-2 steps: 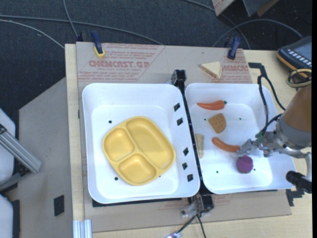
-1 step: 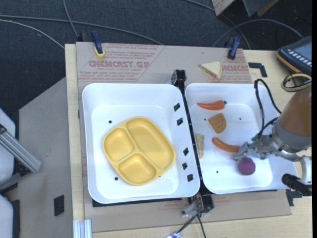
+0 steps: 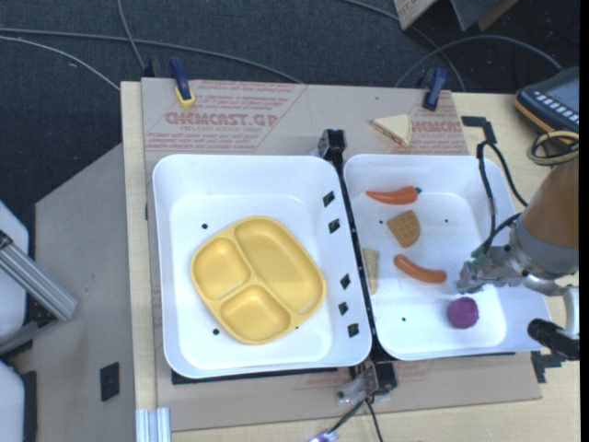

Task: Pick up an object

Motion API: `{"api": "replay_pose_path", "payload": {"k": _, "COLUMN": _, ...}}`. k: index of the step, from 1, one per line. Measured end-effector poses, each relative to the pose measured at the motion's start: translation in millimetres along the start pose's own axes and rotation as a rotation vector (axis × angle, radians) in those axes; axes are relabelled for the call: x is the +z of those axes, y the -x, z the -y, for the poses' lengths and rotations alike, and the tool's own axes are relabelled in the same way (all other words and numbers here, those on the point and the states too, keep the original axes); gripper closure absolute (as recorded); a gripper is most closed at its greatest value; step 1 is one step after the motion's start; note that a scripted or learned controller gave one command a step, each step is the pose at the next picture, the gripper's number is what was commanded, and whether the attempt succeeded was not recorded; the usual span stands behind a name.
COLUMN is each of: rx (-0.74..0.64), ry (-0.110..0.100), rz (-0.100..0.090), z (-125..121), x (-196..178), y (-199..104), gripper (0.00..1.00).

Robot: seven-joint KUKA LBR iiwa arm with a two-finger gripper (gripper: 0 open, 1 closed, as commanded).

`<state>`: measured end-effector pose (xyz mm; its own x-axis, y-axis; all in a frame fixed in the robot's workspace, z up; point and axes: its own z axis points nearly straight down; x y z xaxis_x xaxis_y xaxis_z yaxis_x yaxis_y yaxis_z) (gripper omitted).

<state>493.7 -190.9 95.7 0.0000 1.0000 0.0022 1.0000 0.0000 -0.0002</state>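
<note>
**Gripper low in right bin, beside purple object**

Purple round object (image 3: pixel 463 312) lies near the front of the right bin (image 3: pixel 433 346). Gripper (image 3: pixel 471 279) hangs just above it, nothing visibly between its fingers; jaw opening cannot be told. Sausage (image 3: pixel 420 269), cracker (image 3: pixel 403 228) and chili pepper (image 3: pixel 393 194) lie further back. Left bin (image 3: pixel 175 247) holds a yellow divided tray (image 3: pixel 258 279).

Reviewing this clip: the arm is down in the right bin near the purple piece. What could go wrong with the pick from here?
The hand sits between the sausage and the purple ball, both close, so it may nudge one while going for the other. The ball looks round and could roll off. It also lies near the right bin wall, which may crowd the approach.
</note>
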Motion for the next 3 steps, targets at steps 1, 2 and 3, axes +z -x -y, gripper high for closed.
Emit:
{"api": "replay_pose_path", "payload": {"k": 1, "rx": 0.0, "ry": 0.005, "rz": 0.004, "z": 8, "x": -55, "y": -4, "gripper": 1.0}}
{"api": "replay_pose_path", "payload": {"k": 2, "rx": -0.002, "ry": 0.008, "rz": 0.005, "z": -2, "x": -114, "y": -6, "gripper": 1.0}}
{"api": "replay_pose_path", "payload": {"k": 3, "rx": -0.001, "ry": 0.003, "rz": 0.003, "z": -3, "x": -118, "y": -6, "gripper": 1.0}}
